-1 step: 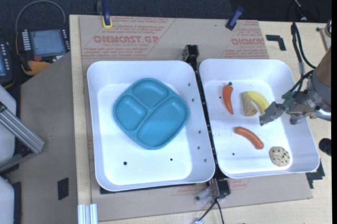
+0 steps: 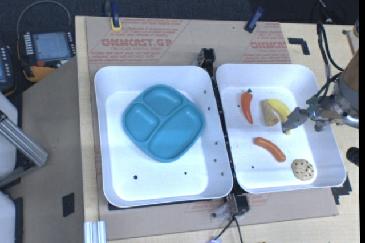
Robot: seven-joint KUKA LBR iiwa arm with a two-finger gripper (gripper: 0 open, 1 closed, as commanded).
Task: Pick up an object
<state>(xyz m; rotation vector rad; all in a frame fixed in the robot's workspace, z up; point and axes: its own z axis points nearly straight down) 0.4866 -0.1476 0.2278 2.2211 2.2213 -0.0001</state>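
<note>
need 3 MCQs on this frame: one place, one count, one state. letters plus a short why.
1. Where does the blue divided plate lie?
A. in the left bin
B. in the right bin
C. on the bench outside both bins

2. How many food items lie in the right bin?
A. two
B. four
C. six

3. What is the hand doing?
A. carrying the cookie high over the left bin
C. pressing on the blue divided plate
B. sitting low in the right bin beside the banana, with nothing seen between its fingers

Answers:
1 A, the plate sits in the middle of the left bin.
2 B, a carrot, a banana, a sausage and a cookie.
3 B, the hand is at the banana's right end and the cookie lies on the bin floor.
</note>
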